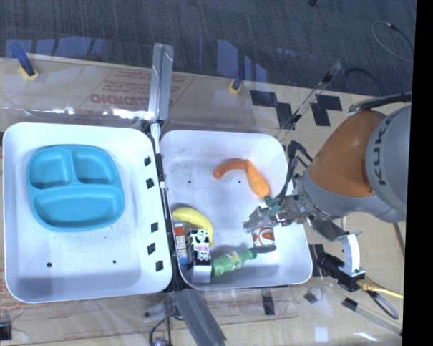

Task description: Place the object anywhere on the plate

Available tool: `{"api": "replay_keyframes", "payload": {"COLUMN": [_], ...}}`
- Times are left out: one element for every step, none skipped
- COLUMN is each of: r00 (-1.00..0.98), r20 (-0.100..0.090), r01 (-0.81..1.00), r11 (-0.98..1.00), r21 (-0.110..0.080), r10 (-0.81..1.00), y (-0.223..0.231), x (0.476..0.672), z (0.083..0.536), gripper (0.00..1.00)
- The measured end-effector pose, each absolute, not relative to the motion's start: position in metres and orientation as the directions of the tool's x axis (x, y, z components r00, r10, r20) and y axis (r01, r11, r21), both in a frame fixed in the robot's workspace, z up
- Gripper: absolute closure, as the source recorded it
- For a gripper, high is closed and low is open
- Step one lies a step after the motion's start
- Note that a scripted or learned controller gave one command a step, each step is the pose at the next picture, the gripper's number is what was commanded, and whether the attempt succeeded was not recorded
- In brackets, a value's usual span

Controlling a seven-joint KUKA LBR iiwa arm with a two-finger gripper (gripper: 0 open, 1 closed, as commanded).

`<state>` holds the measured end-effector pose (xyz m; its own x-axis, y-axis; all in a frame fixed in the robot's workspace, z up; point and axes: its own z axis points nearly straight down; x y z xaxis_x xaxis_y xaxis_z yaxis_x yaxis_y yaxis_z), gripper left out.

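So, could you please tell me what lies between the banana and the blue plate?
In the camera view, the bins' adjoining white walls and bare white floor of the left bin separate the banana from the blue plate.

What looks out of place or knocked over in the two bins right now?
Nothing is spilled or broken. The green bottle lies on its side against the right bin's near wall, crowded by the banana and small carton. The blue plate sits flat.
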<state>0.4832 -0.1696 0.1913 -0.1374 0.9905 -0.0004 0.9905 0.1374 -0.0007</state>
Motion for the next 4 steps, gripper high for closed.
{"api": "replay_keyframes", "payload": {"r00": [-0.009,-0.024,-0.018,-0.112], "r20": [0.002,0.001,-0.001,-0.001], "r01": [1.000,1.000,1.000,0.994], "r11": [0.009,0.024,0.018,0.112], "r21": [-0.005,-0.005,-0.005,-0.003], "r10": [1.000,1.000,1.000,0.994], "y": [-0.078,0.007,0.068,0.116], "x": [0.488,0.530,0.580,0.623], "z": [0.190,0.225,0.222,0.176], "gripper": [1.00,1.00,1.00,1.00]}}
